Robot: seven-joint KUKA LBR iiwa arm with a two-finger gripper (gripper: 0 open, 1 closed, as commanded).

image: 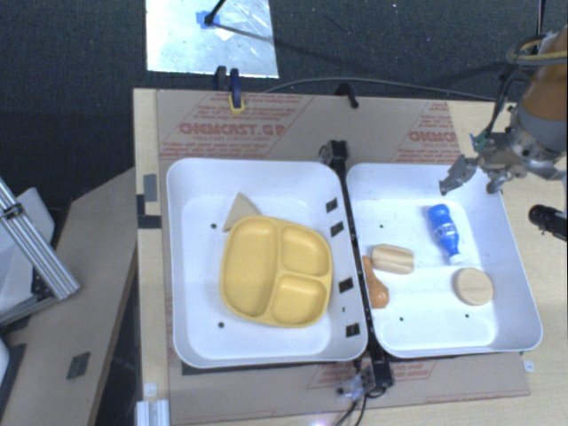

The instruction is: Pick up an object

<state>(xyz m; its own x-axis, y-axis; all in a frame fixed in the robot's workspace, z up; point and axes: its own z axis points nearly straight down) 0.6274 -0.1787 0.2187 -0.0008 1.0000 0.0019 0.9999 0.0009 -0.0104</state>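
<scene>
While your gripper (pixel 475 174) hangs spread and empty over the right bin (pixel 515 327) at its one o'clock corner, nothing is yet grasped; you are at the approach step. Nearest candidate: the blue bottle (pixel 443 230), lying just toward seven o'clock of the gripper. A tan bread roll (pixel 392 259) and an orange piece (pixel 376 291) sit at the bin's nine o'clock side, a round wooden disc (pixel 473 286) toward four o'clock. Your next move, in my judgement, calls for centring over the bottle and descending.
</scene>
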